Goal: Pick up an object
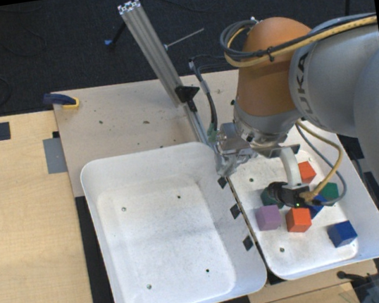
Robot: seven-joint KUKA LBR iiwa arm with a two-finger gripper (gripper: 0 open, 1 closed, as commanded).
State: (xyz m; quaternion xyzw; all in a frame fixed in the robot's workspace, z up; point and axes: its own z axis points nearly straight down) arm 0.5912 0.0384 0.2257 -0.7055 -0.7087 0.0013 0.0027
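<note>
The gripper [226, 165] hangs over the seam where the right shallow white plastic bin [376, 246] meets the left shallow white plastic bin [104, 196]. From this slant I cannot tell whether it is open or closed, and I see no block in its grasp.

The candidates for picking all lie in the right bin. A small purple cube [268, 217] sits nearest the gripper, with a small orange cube [299, 220] just beside it. A small blue cube [342, 233] lies closer to the front rim, apart from the others. An orange-red block [307, 171] and a green block [329, 193] sit further back, crowded together.

The purple cube looks the best target, since it has bare bin floor on its left and front. To do this well, the gripper should probably come off the rim and centre squarely over that cube. It should then line up with two flat faces that avoid the orange cube and descend straight. The bin floor looks smooth and hard, so an off-centre touch would likely push the cube away.

The bins rest on a black mat [93, 269] over a pale wooden worktop [26, 244]. A slanting aluminium profile bar [156, 52] rises behind them, and a blue-handled clamp [60, 100] grips the back corner. Beyond that lies dark floor [51, 41] with loose cables.
</note>
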